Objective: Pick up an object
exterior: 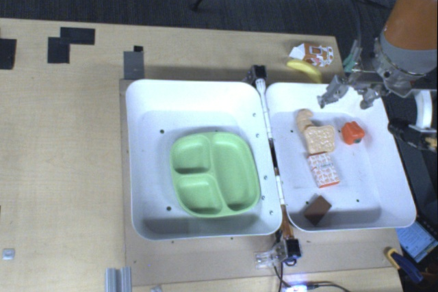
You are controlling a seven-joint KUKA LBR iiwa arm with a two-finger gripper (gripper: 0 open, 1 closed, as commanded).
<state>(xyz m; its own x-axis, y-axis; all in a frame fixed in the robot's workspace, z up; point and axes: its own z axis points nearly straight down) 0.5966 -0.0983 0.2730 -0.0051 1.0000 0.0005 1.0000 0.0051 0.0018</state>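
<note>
The hand [349,92] hangs over the far edge of the right bin [393,174], its two fingers [332,94] spread apart with nothing between them; it is open and holds no object. Above and to the right of the hand rises the grey wrist with its orange band [413,7]. Just below the hand, inside the right bin, lies a small orange object [352,133], apart from the fingers. Below and to the left of the hand sits a tan, bread-like piece [319,139], with a smaller pale rounded piece [304,119] touching its far corner. Further below the hand, just beside the tan piece, lies a flat packet [324,170] with a red and white pattern; any writing on it is too small to read. Well below the hand, near the bin's front wall, rests a dark brown block [317,209]. To the left of the hand, outside the bins on the wooden surface [61,167], lies a yellow banana-shaped thing [303,68] touching a small white and orange package [313,52], whose print cannot be read. Far to the left and below the hand, the left bin [147,113] holds a light green divided plate [214,173] with three compartments.
</note>
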